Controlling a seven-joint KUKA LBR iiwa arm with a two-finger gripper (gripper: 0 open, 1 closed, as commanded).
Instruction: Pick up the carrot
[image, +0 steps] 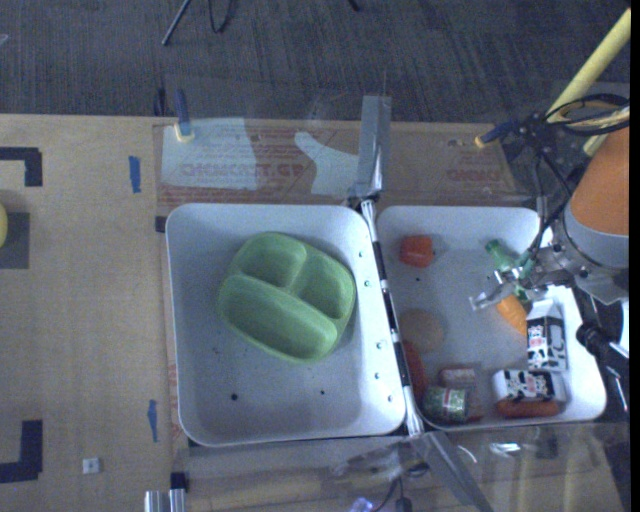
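One carrot (512, 312) near right bin (455, 225) edge, claw (497, 290) touching it

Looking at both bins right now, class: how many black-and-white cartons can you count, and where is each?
2, both in the right bin: one carton stands near the right wall beside the carrot; the other carton lies near the front right corner. Others could hide under the arm.

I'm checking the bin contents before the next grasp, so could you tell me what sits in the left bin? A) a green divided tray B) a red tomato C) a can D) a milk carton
A: the green tray lies alone in the left bin, while the cartons, can and carrot sit in the right bin.
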